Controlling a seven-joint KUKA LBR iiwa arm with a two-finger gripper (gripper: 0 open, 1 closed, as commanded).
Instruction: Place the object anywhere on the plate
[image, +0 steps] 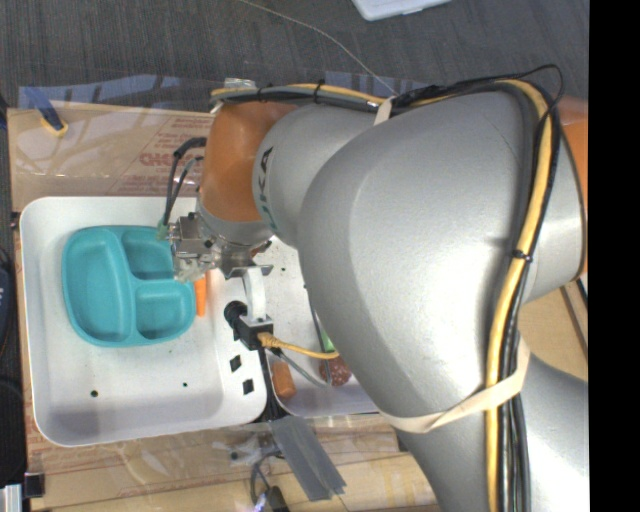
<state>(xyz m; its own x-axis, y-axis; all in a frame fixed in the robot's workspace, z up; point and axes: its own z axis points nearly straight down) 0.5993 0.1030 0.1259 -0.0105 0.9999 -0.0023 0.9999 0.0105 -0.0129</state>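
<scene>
The big grey arm (430, 250) reaches in from the right and covers most of the right bin (300, 400). Its orange band (235, 165) sits above the wrist, and the gripper (195, 262) hangs at the right edge of the teal divided plate (115, 285) in the left bin (60, 400). I cannot tell whether the gripper is wide or narrow, since the wrist hides it. A small orange object (201, 297) stands just beside the plate's right rim, right under the gripper; whether it touches the plate I cannot tell. In the visible strip of the right bin lie a brown piece (283, 379) and a reddish round thing (339, 373). A yellow cable (300, 350) runs across them.
</scene>
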